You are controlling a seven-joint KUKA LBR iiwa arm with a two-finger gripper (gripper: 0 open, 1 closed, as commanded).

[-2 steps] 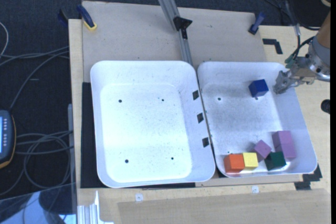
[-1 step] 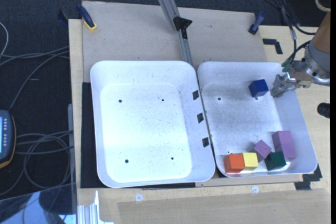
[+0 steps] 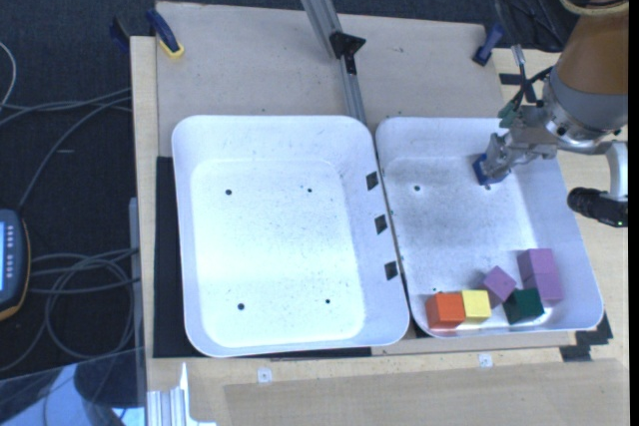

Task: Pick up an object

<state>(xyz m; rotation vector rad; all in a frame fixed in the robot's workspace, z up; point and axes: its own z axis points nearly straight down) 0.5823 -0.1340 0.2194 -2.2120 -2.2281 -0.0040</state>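
Note:
My gripper (image 3: 492, 165) hangs over the upper part of the right bin (image 3: 439, 214), close to its white floor. Several blocks lie grouped at that bin's near right corner, well below the gripper in the view: an orange block (image 3: 446, 309), a yellow block (image 3: 476, 304), a small purple block (image 3: 499, 281), a taller purple block (image 3: 542, 274) and a dark green block (image 3: 522, 306). The gripper is apart from all of them. A bluish patch shows at the gripper's tip; I cannot make out what it is.
The left bin (image 3: 275, 234) lies beside the right one, with a ridge and black clips between them. A metal post (image 3: 319, 5) slants across the bench behind the bins. Blue clamps sit at the bench's far corners.

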